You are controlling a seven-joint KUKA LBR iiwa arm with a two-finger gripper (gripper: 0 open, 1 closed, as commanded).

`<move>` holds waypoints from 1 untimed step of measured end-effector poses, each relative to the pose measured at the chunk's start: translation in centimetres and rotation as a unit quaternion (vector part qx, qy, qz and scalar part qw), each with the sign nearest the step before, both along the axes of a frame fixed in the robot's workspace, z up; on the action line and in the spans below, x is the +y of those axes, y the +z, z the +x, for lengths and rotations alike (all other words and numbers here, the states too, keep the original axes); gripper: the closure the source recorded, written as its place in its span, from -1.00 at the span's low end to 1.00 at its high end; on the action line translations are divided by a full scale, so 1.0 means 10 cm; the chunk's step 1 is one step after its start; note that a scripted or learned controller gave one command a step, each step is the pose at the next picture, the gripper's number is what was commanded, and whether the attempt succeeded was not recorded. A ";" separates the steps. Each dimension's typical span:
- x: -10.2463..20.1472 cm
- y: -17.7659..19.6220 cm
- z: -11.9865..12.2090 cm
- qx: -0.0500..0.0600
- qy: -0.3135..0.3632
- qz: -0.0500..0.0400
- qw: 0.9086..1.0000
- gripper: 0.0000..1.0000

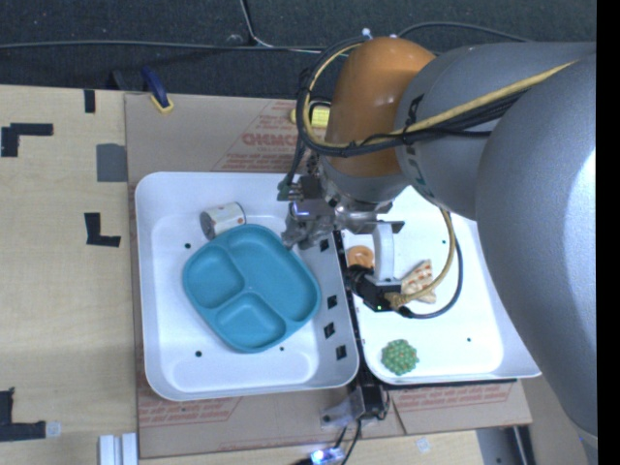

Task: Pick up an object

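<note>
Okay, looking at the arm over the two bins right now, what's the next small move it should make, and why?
Probably a short shift toward the left bin before descending. The pincer hangs over the divider between the bins, beside the blue tray's upper right corner, with nothing seen between its fingers. The small grey can lies just to its left and looks the easiest to grasp.

A blue plastic divided plate (251,287) with three compartments lay flat in the left white bin (160,289), turned at a slant. A small grey and white cylinder-shaped can (222,219) lay on its side just beside the plate's upper left edge. Right of the plate, in the other white bin (484,347), were a small orange object (359,257), a beige piece (419,279), and a green bumpy ball (399,356), nearer the front.
</note>
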State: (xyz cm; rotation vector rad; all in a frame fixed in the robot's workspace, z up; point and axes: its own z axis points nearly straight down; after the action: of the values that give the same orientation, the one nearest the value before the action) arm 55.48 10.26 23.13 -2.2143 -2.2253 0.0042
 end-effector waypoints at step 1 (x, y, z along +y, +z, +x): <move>-0.05 -0.16 0.08 0.000 -0.002 -0.001 1.000 1.00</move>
State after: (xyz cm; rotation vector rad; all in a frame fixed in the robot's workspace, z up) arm 56.27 9.72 21.58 -2.2194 -2.2222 0.0072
